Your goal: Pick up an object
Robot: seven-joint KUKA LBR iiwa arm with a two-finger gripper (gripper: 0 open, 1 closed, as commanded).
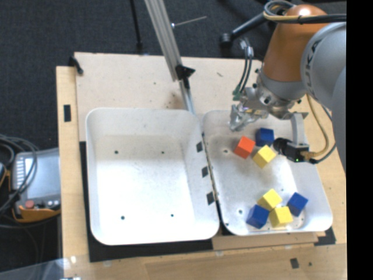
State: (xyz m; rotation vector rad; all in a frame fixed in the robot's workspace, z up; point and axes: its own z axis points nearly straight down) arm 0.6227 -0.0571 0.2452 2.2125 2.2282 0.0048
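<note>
The gripper (240, 119) is positioned over the far end of the right bin (312, 179), just beside the orange cube (245, 147). Whether anything is grasped cannot be determined, so the pick is judged incomplete. Counted in that bin: one orange, three blue, three yellow cubes.

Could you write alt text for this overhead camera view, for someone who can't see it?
A grey robot arm's gripper hovers over the right white bin, near small orange, blue and yellow cubes, with four more blue and yellow cubes at the bin's near end. The left white bin sits alongside.
</note>
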